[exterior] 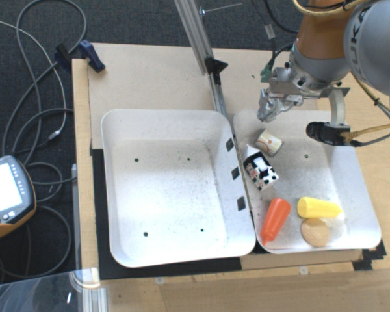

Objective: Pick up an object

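- While the arm (351, 25) reaches in from the right, the gripper (269, 111) hangs over the far left corner of the right bin (351, 194).
- Jaw state: cannot be told; the fingertips merge into one blurred metallic shape, and nothing is seen between them.
- Cup (269, 142): a small beige piece lying on its side, just below the jaws toward the camera, apart from them.
- Block (260, 169): white with black markings, tilted, farther below the jaws on the camera side, just past the cup, beside the bin's left wall.
- Carrot (275, 218): orange, lying at a slant, well below the jaws, near the bin's front edge.
- Banana (319, 208): yellow, below and to the right of the jaws, just right of the carrot.
- Potato (316, 233): tan and round, touching the banana's near side, the item farthest from the jaws.
- Left bin (117, 174): to the left of the jaws, across the divider rail (214, 86).
- Black fitting (328, 132): to the right of the jaws, at roughly their level, over the right bin's far edge.
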Robot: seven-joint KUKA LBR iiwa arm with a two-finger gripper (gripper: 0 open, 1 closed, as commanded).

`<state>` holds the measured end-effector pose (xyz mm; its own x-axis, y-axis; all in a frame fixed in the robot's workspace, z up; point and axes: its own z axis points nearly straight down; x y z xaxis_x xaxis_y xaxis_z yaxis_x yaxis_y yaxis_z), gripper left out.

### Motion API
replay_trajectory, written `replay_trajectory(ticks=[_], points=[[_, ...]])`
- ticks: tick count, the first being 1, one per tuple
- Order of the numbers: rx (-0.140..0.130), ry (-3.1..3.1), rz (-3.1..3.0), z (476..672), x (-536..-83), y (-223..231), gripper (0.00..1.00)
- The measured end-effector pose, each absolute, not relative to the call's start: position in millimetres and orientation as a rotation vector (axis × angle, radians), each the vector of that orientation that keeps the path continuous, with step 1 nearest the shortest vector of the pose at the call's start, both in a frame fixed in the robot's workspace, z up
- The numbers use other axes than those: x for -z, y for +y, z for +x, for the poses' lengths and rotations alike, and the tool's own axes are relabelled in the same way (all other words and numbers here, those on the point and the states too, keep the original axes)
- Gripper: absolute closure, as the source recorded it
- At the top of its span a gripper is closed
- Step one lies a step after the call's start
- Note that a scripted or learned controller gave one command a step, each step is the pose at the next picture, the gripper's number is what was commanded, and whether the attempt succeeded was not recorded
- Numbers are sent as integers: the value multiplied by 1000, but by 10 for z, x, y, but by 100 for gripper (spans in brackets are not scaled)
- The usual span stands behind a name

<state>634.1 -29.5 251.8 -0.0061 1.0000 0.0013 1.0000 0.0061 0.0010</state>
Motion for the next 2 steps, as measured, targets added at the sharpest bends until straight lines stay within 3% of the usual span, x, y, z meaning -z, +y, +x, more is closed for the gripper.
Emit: replay_trajectory(ticks=[2], points=[[2,-2227,-2212,6404,-2499,745,100]])
